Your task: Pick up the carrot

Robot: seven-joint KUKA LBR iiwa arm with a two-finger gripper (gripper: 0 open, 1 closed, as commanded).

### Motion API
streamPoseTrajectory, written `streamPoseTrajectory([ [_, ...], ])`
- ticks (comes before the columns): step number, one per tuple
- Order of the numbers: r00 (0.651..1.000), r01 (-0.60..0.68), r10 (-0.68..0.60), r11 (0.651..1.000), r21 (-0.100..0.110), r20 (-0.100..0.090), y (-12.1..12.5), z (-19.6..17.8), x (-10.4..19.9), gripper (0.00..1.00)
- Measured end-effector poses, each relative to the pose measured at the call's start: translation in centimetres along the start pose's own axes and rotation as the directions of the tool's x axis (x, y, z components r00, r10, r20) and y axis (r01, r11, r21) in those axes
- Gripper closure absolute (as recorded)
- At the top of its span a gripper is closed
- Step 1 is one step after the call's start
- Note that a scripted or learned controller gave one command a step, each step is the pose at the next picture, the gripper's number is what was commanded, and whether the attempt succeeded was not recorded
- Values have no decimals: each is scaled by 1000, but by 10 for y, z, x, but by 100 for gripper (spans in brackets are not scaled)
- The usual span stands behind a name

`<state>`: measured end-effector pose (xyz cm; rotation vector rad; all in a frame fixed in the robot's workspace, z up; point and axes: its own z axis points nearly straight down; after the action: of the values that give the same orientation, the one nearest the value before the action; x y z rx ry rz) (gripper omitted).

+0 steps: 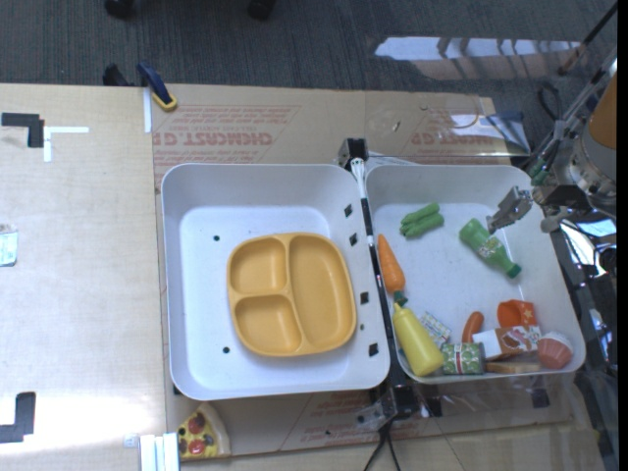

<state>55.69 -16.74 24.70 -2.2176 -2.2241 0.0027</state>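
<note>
Bench (pixel 78 292): pale wood surface on the far left, bare over a wide stretch; brown cardboard sheet (pixel 245 130) with red print lies under both bins. Small pizza-slice toy (pixel 199 434) on the cardboard at the front left corner of the left bin

Left bin (pixel 186 263): shallow white plastic, rounded corners, smooth walls. One yellow plate (pixel 291 293) with three compartments sits near the middle, glossy and rounded; open white floor all round it, plate well apart from every wall

Right bin (pixel 461 283): same white plastic, clipped to the left bin along the shared edge. Carrot (pixel 391 264): orange, tapered, smooth, lying lengthwise just beside the left wall of this bin, near the middle of that wall. Yellow bottle (pixel 416 340) lies just in front of the carrot, its tip close to the carrot's lower end. Open floor to the right of the carrot; little room on its wall side. Green pea pod (pixel 422 220) towards the back, near the carrot but apart from it. Green bottle (pixel 488 244) lies tilted right of centre. Front right corner crowded: red-orange pieces and a small box (pixel 510 341), touching or overlapping

Gripper (pixel 510 207): metallic, at the back right of the right bin, just beside the green bottle's upper end, well apart from the carrot. Jaws appear slightly parted with nothing between them
</note>
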Motion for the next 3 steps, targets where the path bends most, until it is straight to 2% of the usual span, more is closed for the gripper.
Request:
streamPoseTrajectory([
  [1, 996, 90, -90, 996, 0, 0, 10, 56, 132, 0],
  [2, 1000, -5, 5, 1000, 0, 1, 37, 155, 51, 0],
  [3, 1000, -1, 1, 1000, -1, -1, -48, 155, 65, 0],
])
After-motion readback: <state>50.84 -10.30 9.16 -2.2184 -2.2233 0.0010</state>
